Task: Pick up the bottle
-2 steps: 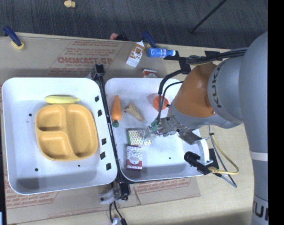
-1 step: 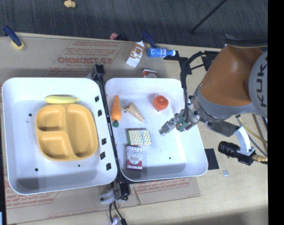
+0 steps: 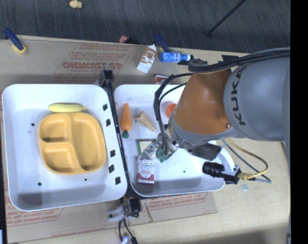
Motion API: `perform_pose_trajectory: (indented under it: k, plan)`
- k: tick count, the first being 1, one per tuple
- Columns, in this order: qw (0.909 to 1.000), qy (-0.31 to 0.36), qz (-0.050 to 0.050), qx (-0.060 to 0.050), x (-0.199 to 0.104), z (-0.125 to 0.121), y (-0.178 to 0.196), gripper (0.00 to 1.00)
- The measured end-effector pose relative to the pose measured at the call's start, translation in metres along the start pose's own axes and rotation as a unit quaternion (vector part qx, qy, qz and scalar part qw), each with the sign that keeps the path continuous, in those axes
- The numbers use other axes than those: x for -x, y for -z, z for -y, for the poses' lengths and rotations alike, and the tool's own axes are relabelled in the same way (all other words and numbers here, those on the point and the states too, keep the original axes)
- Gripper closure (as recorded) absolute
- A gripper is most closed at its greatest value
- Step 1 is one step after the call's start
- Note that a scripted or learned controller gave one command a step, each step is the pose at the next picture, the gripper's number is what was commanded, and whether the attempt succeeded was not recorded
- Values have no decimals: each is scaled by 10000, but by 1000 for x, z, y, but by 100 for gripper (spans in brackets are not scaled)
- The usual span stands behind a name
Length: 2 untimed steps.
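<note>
Arm low over right white bin (image 3: 144, 93), bottle not located.
I can't pick out a bottle; gripper (image 3: 161, 149) sits above a small red-and-white packet (image 3: 145, 171) near the bin's front-left corner, finger state unclear. I'd find the target before closing.

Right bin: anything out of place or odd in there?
Nothing spilled or broken. The right bin holds loose clutter: a carrot, a cone lying on its side, and a red packet near the front wall. The gripper sits low over a small green-edged item. Odd bit: a blue bottle lies outside the bins on the cardboard.
</note>
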<state>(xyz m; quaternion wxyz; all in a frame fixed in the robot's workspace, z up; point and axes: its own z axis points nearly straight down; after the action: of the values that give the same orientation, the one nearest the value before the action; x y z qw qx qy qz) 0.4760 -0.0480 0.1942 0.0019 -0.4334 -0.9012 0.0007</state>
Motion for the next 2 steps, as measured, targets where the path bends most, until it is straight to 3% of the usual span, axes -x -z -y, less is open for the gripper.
perform_pose_trajectory:
  k: [1,2]
  plan:
    - [9984,-568,15,13,-18,-15,98,100]
    - [9998,-187,0,-5,-46,-36,14,100]
